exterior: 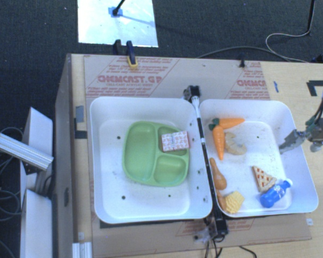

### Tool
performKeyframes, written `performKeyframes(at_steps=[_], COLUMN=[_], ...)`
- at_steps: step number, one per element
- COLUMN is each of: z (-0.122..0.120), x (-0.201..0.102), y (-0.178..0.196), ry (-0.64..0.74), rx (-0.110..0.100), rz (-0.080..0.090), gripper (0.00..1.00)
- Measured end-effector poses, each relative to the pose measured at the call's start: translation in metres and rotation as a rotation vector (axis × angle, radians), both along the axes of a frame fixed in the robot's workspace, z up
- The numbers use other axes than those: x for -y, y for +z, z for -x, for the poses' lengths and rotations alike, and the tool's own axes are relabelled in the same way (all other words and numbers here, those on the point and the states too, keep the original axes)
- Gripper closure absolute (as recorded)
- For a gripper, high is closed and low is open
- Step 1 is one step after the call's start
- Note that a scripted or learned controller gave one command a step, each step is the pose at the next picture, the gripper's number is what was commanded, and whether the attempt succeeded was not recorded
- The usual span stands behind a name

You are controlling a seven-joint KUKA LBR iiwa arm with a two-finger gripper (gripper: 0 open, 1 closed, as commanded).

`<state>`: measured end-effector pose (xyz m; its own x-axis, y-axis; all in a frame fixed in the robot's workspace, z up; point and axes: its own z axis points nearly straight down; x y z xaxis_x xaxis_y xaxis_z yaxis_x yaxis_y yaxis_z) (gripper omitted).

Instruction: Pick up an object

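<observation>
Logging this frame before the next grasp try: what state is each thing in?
Gripper: over right bin's right rim, holding nothing.
Green plate: flat in left bin.
Waffle: on the plate.
Carrots: lying in right bin.
Pizza slice: lying flat.
Blue bottle: on its side.
</observation>
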<state>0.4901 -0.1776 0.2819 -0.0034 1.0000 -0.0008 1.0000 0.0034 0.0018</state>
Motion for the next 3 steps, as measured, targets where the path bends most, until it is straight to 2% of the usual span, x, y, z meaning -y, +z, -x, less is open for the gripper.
performKeyframes(at_steps=[1, 2, 3], z=[-0.025, -0.121, -0.148], x=[-0.054, -0.075, -0.084], y=[-0.155, -0.178, -0.197], ry=[0.0, 0.001, -0.004], rx=[-0.005, 0.0, 0.0], rz=[-0.002, -0.001, 0.012], gripper=[0.0, 0.0, 0.0])
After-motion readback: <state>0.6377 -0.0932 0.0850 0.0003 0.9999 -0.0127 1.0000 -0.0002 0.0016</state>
